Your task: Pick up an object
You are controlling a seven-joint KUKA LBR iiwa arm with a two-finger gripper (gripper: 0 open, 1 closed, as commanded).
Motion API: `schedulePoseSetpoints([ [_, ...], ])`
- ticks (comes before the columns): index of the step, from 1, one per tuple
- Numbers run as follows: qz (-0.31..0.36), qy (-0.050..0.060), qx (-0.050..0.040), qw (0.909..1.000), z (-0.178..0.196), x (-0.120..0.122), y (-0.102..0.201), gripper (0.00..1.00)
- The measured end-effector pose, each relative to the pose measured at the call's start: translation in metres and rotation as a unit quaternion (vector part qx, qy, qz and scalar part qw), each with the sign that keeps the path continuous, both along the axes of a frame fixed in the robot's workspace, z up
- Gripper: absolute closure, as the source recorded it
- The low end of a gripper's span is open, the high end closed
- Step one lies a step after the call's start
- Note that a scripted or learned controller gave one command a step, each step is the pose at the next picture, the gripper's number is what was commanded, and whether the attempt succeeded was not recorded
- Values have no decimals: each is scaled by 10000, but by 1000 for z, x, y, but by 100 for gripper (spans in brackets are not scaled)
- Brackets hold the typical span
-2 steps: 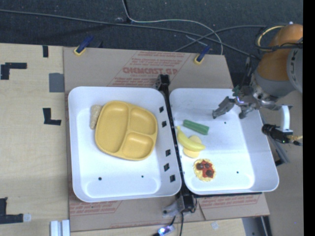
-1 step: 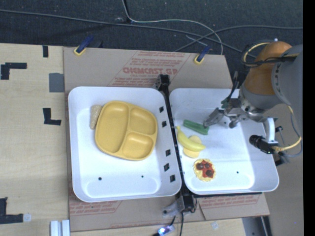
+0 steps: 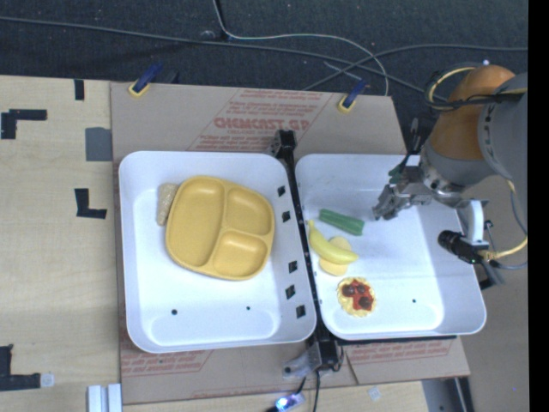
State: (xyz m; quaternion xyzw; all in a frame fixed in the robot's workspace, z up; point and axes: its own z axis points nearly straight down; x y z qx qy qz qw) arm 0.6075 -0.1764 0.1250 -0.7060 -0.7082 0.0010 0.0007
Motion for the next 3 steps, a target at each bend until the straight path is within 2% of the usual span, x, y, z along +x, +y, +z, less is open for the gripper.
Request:
schedulePoseSetpoints([
  [1, -10, -28, -1, 10000, 45, 5, -5, 100],
  [2, -8, -36, -3, 10000, 105, -1, -3, 100],
  [3, -6, -25, -1, 10000, 147, 0, -3, 100],
])
